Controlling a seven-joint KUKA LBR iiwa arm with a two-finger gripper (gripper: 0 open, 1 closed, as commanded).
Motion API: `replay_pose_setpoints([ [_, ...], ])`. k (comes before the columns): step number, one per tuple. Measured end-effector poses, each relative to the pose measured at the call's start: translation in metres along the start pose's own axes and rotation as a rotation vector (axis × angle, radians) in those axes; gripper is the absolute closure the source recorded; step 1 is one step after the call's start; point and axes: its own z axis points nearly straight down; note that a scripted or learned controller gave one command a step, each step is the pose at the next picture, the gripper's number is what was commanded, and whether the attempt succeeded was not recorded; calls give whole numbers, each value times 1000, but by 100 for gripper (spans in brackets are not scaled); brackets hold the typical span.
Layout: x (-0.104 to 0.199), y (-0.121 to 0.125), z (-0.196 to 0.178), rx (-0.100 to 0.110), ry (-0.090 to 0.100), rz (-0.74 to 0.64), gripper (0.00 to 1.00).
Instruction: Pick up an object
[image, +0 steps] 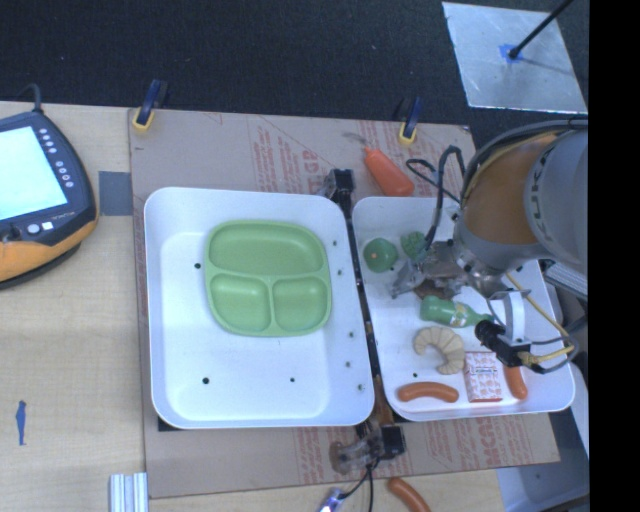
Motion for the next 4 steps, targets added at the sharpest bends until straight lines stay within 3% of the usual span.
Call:
replay_pose_setpoints([
  [1,-12,35,0,0,2,-2,0],
  [2,7,76,0,4,-1,-1,0],
  [3,-47,77,0,0,0,0,0],
  [4,-7,14,0,1,1,-2,0],
])
